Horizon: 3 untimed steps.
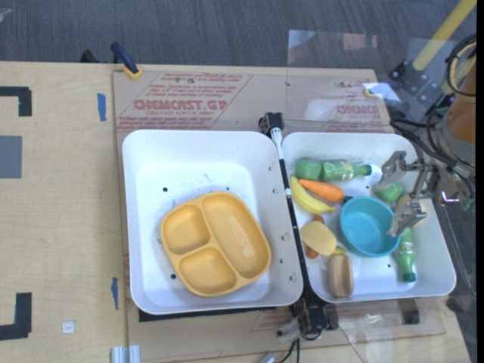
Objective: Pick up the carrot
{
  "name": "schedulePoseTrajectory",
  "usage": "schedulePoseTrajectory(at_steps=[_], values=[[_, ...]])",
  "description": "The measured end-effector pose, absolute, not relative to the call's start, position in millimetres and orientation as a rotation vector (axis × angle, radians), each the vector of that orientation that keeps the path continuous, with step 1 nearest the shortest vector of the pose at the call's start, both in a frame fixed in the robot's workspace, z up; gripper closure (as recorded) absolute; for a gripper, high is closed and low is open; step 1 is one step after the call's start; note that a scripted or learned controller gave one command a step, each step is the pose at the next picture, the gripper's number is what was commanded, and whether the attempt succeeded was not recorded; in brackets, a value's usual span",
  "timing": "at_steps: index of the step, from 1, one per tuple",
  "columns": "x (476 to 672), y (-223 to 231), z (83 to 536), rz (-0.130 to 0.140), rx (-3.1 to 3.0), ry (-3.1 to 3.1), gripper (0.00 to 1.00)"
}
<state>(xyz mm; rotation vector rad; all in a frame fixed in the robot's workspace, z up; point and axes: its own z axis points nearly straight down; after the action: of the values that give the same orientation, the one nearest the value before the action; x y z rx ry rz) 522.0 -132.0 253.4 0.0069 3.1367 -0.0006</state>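
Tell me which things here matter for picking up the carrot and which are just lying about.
For the job:
- carrot, in the right bin, lying across the banana
- tool, open, over the right bin's far side

Lying about:
- blue bowl
- two green bottles
- hot dog bun
- yellow divided tray in the left bin
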Motion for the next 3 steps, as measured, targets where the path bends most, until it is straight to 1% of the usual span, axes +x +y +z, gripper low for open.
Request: schedulePoseTrajectory(at_steps=[1,2,3], values=[[588.7,-76,183,0.005,0.144,3.136,0.00],[596.1,-102,98,0.000,0.381,3.107,0.00],[626.1,-98,89,0.000,1.087,2.952,0.00]])
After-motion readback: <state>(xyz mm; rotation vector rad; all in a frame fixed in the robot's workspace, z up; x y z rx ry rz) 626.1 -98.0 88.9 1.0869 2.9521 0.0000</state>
